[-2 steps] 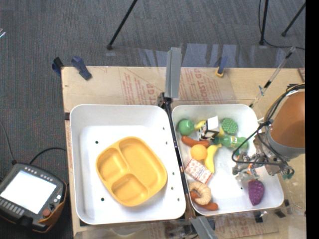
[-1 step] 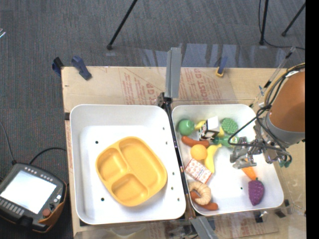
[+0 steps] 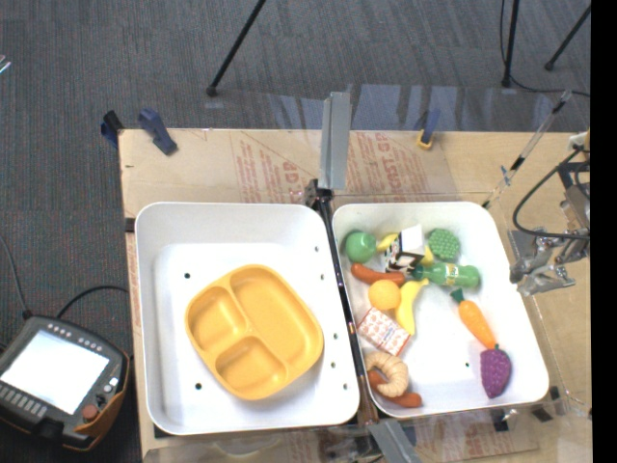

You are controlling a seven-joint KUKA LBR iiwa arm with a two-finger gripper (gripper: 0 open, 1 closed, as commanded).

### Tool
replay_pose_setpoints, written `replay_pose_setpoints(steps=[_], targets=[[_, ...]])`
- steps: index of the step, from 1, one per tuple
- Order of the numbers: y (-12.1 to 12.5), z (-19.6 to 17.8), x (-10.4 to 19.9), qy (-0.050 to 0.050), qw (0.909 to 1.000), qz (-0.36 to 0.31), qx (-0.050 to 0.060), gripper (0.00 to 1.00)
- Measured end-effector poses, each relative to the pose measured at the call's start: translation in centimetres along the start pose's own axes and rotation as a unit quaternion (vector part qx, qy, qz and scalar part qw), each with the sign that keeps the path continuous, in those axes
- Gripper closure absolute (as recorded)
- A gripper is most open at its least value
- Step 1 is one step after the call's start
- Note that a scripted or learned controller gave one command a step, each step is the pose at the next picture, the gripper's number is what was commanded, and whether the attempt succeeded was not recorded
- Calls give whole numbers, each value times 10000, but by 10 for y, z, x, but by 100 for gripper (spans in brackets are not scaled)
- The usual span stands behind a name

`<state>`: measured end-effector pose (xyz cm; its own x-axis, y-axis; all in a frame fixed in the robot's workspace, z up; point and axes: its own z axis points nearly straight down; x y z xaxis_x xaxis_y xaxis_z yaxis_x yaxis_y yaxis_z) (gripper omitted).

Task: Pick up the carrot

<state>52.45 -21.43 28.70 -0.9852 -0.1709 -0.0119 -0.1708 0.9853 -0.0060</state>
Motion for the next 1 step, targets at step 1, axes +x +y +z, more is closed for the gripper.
replay_pose_setpoints(steps=[1], targets=[[56,30,35,59,9978,-665,-50,100]])
